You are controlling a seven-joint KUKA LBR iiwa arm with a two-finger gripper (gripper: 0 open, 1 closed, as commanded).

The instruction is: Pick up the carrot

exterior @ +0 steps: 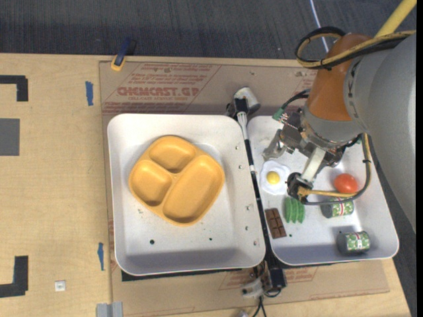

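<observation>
Arm [390, 111]: grey with an orange band, reaching in from the right over the far part of the right bin [314, 240].
Gripper [280, 144]: low over the far-left part of the right bin, just far of the fried egg [273, 176] and near the bin's left wall.
Gripper state: cannot be told from this angle; nothing is visibly held.
Carrot [345, 183]: taken to be the orange-red rounded piece in the right half of the right bin, though its shape is not plain. It lies right of the gripper and apart from it.
Around the carrot: a green can [338, 208] lies on its side just near of it; the fried egg sits well to its left.
Green vegetable [294, 211]: in the middle of the right bin, near of the fried egg and left of the green can.
Chocolate bar [275, 222]: dark brown, by the left wall of the right bin, just left of the green vegetable.
Second can [353, 242]: in the near-right corner of the right bin, apart from the rest.
Left bin [132, 236]: holds a yellow plate [175, 178] with three hollows, lying about in its middle.
Bench [46, 177]: pale board under both bins.
</observation>
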